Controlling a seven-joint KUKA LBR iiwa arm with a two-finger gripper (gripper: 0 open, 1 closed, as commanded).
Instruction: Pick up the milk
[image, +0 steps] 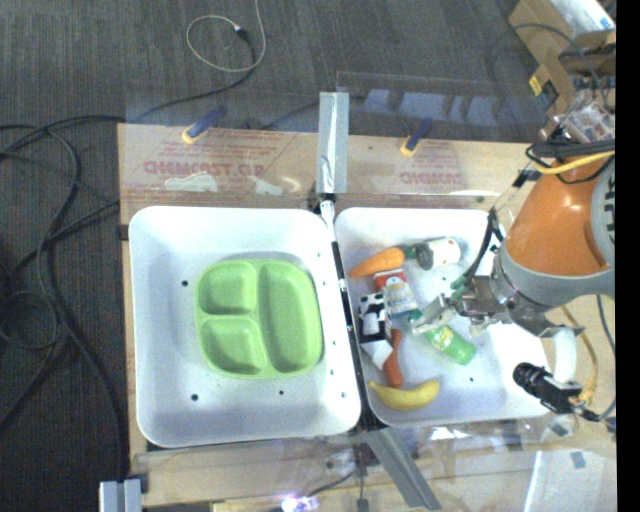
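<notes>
Bench (230, 165) carries two white bins side by side. Left bin (170, 260) holds a green divided tray (260, 318), lying flat near its centre. Right bin (520, 395) holds the clutter. Arm (555, 235), grey with an orange band, reaches in from the right and hangs over the right bin's right half. Gripper (440, 312) sits low over the middle of the bin, just beside a green bottle (452, 345); cannot tell how its jaws stand. Banana (405, 393) lies along the near wall, a carrot (377, 262) toward the far-left corner. Milk (374, 312), a small black-and-white carton, lies against the bin's left wall, left of the gripper and apart from it.
</notes>
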